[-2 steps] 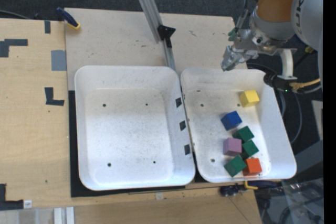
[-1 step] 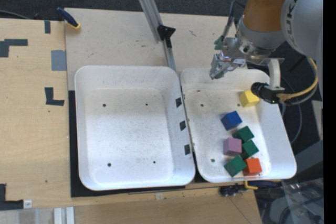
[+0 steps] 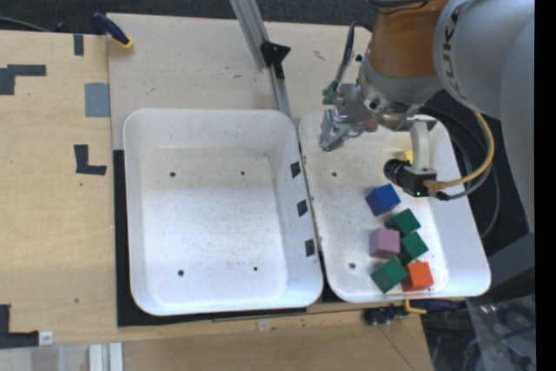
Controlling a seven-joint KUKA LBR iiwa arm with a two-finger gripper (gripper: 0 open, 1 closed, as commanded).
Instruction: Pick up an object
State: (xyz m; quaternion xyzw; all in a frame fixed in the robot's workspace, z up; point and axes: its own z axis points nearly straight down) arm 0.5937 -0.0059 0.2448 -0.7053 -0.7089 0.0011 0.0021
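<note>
Up near the top of the right bin (image 3: 347, 195) we see the claw (image 3: 333, 137), but we cannot tell how it is set. Well apart, the blocks (image 3: 398, 246) sit bunched low in that bin.

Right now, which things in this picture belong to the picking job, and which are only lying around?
For the job:
- gripper, above the right bin
- blue block
- purple block
- orange block
- three green blocks, one nearest the front rim

Just lying about:
- left bin
- blue and yellow clamp on the bench
- grey metal bar
</note>
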